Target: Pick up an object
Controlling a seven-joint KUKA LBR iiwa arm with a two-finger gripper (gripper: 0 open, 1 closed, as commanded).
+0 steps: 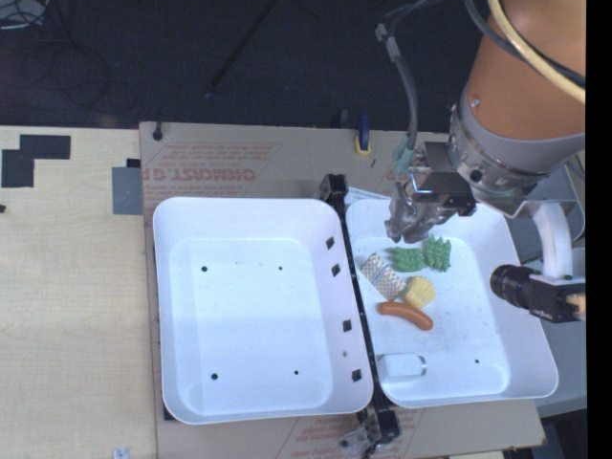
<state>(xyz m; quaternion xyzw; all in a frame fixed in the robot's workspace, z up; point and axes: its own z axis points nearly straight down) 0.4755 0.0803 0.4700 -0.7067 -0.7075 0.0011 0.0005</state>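
The right bin (497,371) holds a cluster of small objects near its middle left. Among them are a green bumpy piece (424,255), a silver patterned wrapper-like item (381,273), a yellow piece (420,291) and an orange-red sausage shape (405,315). A clear, pale item (401,365) lies near the bin's front edge. My gripper (409,226) hangs just above the back of the cluster, over the green piece. I see nothing held in it.
The left bin (182,352) sits beside the right one, with a black divider with clips (346,295) between them. Both rest on a cardboard sheet (239,161). A small blue and yellow item (363,134) stands at the board's far edge.
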